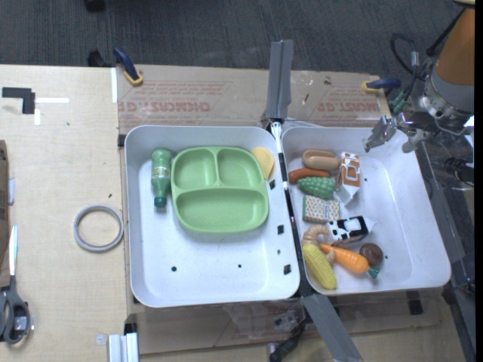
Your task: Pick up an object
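My gripper (393, 136) hangs over the far right corner of the right bin (411, 202), open, with nothing between its fingers (376, 137). To its left, along that bin's left side, lie several toy foods: a hot dog bun (321, 159), a red sausage (305, 175), a green bumpy vegetable (318, 187), a small orange-and-white carton (349, 169), a cracker (321, 210), a black-and-white piece (349, 227), a carrot (351, 259), a yellow corn cob (318, 267) and a brown round piece (370, 253). The carton is the closest to the gripper.
The left bin (151, 262) holds a green divided plate (220, 188), a green bottle (161, 176) and a yellow piece (263, 159). On the bench to the left lie a tape ring (99, 227) and scissors (14, 315). The right bin's right half is bare.
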### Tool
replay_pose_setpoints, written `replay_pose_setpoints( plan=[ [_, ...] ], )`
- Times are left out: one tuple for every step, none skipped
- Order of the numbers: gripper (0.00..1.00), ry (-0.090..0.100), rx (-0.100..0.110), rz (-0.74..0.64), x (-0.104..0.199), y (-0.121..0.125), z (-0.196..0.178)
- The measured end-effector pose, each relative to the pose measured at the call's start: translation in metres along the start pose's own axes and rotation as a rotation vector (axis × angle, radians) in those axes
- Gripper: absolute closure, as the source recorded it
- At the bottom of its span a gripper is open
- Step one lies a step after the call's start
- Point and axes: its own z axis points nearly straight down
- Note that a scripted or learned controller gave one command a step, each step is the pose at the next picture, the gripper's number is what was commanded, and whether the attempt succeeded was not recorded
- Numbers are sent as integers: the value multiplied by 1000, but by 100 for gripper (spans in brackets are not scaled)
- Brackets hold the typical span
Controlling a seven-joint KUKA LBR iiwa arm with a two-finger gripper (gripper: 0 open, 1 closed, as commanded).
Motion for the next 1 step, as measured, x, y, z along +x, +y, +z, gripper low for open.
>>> replay_pose_setpoints(
  plan=[
    [0,0,3,-22,32,16,142]
  ],
)
